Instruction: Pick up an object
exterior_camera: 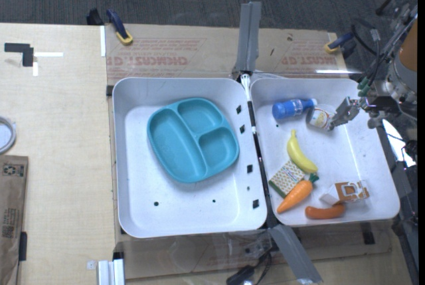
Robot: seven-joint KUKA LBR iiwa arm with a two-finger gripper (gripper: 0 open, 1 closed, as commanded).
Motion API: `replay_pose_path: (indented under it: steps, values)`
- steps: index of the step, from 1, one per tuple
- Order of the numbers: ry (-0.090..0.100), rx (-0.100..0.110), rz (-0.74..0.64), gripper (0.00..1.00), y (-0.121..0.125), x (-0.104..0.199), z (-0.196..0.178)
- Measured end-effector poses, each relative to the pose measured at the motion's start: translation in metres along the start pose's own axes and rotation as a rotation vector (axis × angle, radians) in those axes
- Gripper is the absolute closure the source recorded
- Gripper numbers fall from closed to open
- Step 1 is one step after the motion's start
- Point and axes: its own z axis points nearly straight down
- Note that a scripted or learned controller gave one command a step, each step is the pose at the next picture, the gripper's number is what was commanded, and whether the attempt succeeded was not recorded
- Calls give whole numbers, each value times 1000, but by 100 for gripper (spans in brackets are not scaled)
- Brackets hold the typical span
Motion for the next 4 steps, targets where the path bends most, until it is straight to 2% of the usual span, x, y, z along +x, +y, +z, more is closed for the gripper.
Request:
replay_pose_path:
  steps: [1, 2, 3, 4]
  values:
    - [0, -3, 67, 0, 43, -1, 164]
    - [0, -1, 71, 100, 43, -2, 156]
    - [1, 0, 139, 100, 33, -14, 185]
    - [1, 0, 140, 0, 33, -14, 185]
